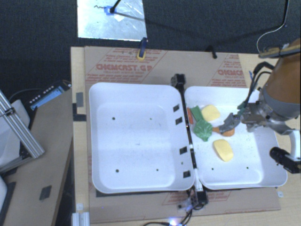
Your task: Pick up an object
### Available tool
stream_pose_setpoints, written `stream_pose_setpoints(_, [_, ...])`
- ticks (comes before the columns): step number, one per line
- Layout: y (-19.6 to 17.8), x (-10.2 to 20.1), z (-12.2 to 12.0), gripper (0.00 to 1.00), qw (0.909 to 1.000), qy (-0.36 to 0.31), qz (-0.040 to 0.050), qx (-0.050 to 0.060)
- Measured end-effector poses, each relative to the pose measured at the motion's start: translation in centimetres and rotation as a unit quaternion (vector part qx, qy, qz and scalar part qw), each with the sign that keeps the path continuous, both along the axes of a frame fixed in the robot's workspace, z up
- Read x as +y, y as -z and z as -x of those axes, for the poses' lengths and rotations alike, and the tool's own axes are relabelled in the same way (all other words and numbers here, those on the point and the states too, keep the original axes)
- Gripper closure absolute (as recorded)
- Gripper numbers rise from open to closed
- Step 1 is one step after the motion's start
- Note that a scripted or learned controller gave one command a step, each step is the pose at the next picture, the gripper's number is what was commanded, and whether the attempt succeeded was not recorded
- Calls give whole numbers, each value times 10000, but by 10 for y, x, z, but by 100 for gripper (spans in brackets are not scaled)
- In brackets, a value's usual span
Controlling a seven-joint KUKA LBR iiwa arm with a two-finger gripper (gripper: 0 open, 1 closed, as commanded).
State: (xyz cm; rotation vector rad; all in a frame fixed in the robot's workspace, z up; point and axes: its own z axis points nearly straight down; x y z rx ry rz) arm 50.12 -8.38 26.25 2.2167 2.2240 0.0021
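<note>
The right bin point(244, 173) holds a few toy foods. A pale yellow piece point(210, 112) lies near its back left, a green leafy piece point(202, 128) just in front of that, and a thin orange-red stick point(190, 116) along the left wall. Another yellow oval piece point(223, 150) rests near the bin's middle. An orange piece point(227, 132) sits right under my gripper point(230, 125), which reaches in from the right and hangs low over it. The fingers are too dark and small to read.
The left bin point(136, 140) sits beside the right one, with a black hinge strip point(186, 135) between them. Both rest on a cardboard sheet point(155, 65). A metal rail point(19, 131) stands off the bench at far left.
</note>
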Motion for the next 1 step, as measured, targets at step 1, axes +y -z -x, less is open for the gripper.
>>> stream_pose_setpoints(1, [153,-20,9,0,10000,22,-10,79])
